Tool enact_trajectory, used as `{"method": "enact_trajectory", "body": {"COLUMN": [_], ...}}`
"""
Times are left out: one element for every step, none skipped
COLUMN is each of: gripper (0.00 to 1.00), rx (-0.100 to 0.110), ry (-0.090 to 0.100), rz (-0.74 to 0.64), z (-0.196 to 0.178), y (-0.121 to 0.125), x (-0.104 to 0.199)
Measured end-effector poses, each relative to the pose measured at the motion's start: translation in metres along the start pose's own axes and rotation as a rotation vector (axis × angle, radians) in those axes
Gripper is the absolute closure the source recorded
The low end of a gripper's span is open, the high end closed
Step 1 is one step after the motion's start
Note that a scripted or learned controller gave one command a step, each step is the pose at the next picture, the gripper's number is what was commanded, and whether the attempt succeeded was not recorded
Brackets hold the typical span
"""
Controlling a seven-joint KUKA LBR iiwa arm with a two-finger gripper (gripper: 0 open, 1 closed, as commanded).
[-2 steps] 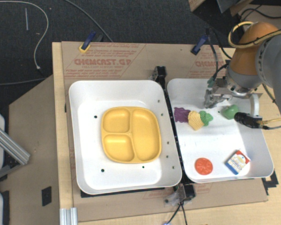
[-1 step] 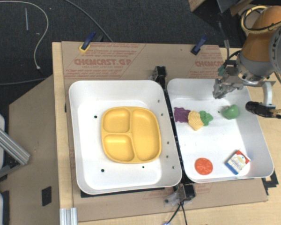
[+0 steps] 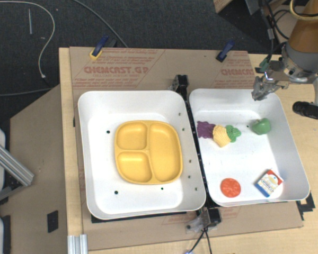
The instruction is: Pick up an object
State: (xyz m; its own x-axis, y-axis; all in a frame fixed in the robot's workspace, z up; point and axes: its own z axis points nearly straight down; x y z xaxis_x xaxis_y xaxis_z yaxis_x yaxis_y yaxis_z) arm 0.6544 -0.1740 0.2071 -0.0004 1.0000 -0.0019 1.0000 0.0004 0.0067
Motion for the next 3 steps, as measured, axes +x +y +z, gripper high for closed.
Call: {"method": "enact_trajectory", "body": {"gripper": [1.00, 1.00, 1.00], "rx": [0.000, 0.009, 0.010], "ry": [0.001, 0.004, 0.004], "rz": [-0.002, -0.005, -0.004], "z": [-0.047, -0.051, -0.037], "y": [-0.002, -0.012, -0.009], "x": [0.006, 0.055, 0.105]}}
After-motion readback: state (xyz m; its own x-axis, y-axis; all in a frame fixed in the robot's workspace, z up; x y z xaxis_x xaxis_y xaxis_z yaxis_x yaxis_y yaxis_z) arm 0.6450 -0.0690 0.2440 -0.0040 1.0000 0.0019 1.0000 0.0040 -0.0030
